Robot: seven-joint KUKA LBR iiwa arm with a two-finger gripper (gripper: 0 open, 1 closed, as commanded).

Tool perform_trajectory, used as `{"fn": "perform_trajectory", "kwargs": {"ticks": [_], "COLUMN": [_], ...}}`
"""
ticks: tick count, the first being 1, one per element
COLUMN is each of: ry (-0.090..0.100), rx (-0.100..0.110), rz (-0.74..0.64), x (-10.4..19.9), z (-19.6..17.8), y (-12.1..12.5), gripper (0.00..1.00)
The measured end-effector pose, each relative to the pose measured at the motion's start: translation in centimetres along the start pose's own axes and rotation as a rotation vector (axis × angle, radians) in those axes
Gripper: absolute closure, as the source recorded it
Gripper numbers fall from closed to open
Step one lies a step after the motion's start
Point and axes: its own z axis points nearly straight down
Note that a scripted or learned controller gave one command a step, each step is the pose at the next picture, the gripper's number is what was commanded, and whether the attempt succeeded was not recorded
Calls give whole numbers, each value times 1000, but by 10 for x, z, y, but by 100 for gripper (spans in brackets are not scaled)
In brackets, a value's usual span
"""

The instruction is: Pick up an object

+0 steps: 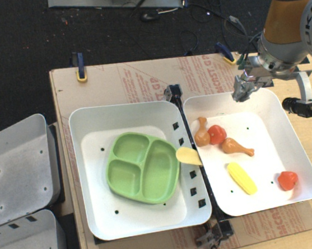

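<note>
The right bin (292, 132) holds several toy foods: a tan drumstick (202, 133), a red tomato (217, 134) touching it, an orange drumstick (237, 146), a yellow corn-like piece (241, 177) and a second red tomato (287, 180) near the front right corner. A yellow slice (188, 156) lies across the divider between the bins. My gripper (245, 89) hangs over the far rim of the right bin, well behind and above the foods, with nothing visible in it.
A green divided plate (143, 168) lies in the left bin (90, 140). Two white bin lids (14, 166) rest off the bench at the left. Blue clamps (81, 68) hold the cardboard base at the back edge. Cables trail behind.
</note>
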Motion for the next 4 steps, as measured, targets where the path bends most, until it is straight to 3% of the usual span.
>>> {"fn": "perform_trajectory", "kwargs": {"ticks": [2,4], "ry": [0,0], "rx": [2,-1], "rz": [0,0], "x": [112,216], "z": [28,9], "y": [-4,3], "gripper": [100,100]}}
